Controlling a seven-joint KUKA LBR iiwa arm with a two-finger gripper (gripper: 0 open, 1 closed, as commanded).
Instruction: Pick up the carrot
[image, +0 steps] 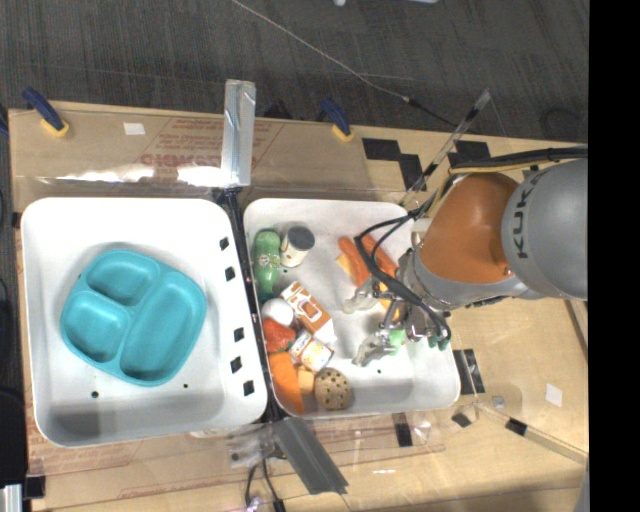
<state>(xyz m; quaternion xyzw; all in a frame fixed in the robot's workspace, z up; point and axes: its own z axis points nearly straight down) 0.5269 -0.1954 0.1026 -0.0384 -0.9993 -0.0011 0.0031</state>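
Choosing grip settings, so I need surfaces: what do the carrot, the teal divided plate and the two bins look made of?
The carrot looks like moulded plastic toy food: even orange, smooth, though the view is too coarse to be sure. The teal plate seems hard plastic, uniform colour with a soft sheen on its ridges. The left bin and right bin look like glossy white plastic, with bright glare at the rims.

White capital letters "KU" read down the grey arm (548, 232) at the right of the scene, just right of its orange band (468, 232); the rest of the word runs out of sight. Red print lies across the cardboard sheet (190, 145) on the far side of the left bin, but it is too faint and blurred to read. A small orange-and-white carton (306, 309) in the right bin bears markings too small to make out.
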